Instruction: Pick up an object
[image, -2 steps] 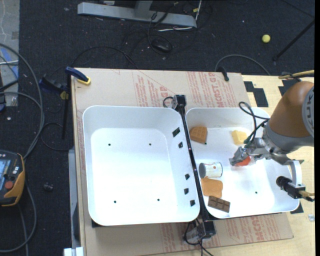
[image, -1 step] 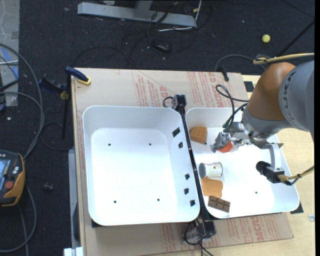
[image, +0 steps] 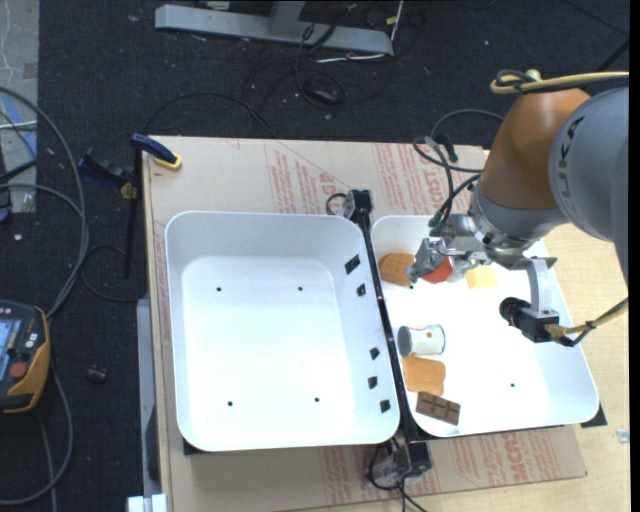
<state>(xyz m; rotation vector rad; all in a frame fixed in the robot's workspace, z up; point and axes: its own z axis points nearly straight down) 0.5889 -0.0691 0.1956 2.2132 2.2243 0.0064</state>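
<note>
Arm over the right bin (image: 560, 395)

The gripper (image: 437, 257) hung near the right bin's far edge; finger state could not be told. Below lay a red object (image: 438, 274), orange piece (image: 397, 267), yellow block (image: 481, 277), white cup (image: 424, 340), tan piece (image: 424, 375), brown bar (image: 438, 408).

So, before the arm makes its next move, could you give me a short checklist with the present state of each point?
1. Hand is above the right bin: ok.
2. Hand is close to a target; a red object lies right beside it, a tan piece to its left: ok.
3. Object between the fingers: cannot tell, the wrist hides them.
4. Other objects lie apart from the hand, namely the white cup, orange-brown piece, brown bar and yellow piece: ok.
5. Cable keeps off the objects: ok.
</note>
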